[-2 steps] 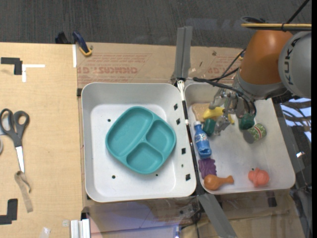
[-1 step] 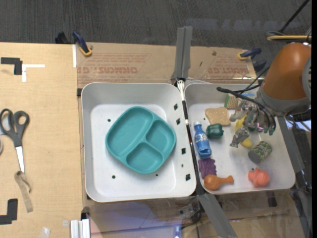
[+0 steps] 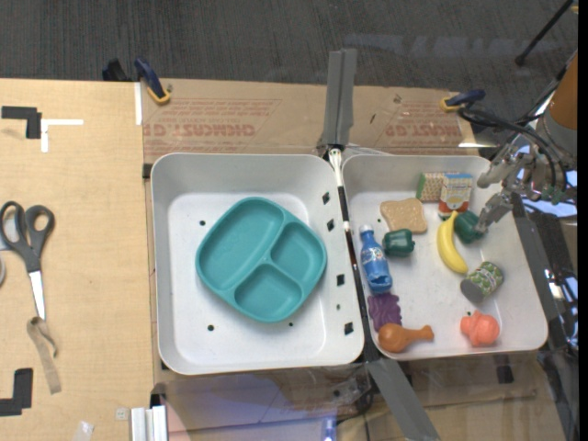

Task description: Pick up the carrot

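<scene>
Nothing picked yet: my gripper (image 3: 485,211) hangs at the right bin's (image 3: 528,269) far right by a green piece (image 3: 468,228), grip state can't tell, while what I take for the carrot (image 3: 479,329) lies untouched in the near-right corner.

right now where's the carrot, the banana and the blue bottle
carrot (image 3: 480,329): camera view, middle of its orange body, near corner of the right bin
banana (image 3: 449,245): camera view, middle of its curved yellow length
blue bottle (image 3: 374,263): camera view, its label, by the bin's left wall
</scene>
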Robot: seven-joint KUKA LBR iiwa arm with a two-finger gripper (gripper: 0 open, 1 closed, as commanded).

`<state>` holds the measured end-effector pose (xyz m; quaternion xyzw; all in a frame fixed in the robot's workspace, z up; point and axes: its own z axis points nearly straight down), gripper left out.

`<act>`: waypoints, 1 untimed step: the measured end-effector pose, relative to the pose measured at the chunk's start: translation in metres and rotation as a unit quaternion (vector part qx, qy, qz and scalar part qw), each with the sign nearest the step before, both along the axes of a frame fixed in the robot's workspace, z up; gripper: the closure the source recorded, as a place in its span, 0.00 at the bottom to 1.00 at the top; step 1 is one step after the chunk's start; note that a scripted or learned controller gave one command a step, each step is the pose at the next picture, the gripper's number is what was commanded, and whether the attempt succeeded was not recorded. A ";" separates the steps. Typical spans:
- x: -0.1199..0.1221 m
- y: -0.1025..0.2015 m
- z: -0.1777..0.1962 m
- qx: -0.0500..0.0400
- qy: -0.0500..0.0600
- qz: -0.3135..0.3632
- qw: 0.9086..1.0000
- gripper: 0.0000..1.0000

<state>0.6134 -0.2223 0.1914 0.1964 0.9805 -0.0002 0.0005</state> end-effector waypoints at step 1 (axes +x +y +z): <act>0.010 0.003 -0.086 -0.002 -0.004 0.082 0.997 0.00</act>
